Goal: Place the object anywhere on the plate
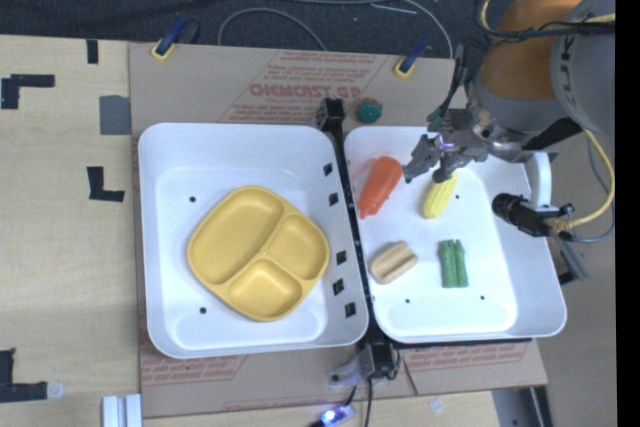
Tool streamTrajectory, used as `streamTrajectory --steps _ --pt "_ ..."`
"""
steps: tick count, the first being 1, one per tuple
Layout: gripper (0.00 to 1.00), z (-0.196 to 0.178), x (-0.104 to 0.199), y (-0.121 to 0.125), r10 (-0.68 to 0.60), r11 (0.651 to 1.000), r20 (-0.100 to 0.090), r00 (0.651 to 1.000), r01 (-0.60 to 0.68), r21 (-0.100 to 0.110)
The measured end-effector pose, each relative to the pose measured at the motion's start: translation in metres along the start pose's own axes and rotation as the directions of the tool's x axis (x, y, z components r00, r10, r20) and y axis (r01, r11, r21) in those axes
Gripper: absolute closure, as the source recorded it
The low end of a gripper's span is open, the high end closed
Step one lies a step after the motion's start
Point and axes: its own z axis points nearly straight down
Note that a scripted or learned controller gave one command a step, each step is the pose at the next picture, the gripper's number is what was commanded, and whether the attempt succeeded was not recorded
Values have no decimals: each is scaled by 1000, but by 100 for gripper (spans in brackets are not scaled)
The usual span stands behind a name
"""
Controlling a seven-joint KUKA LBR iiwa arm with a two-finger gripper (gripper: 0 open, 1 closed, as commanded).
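Red print runs across the brown cardboard sheet [290, 85] under the bins, up and to the left of the pincer [432, 158]. The large line seems to read "CHEMCAST GP", though the letters are faint; smaller red lines above and below it are too blurred to read. More red print on the sheet's near edge is illegible.

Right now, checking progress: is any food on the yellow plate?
No: the plate sits bare while the carrot lies in the other bin.

Even overhead light, faint shadows, slightly soft focus (perhaps compression), mild bin [160, 245] glare
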Motion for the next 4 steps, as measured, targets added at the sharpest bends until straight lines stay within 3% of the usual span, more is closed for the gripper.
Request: streamTrajectory --steps 4 --pt "100 9 207 46 1 1000 1 1000 -1 2"
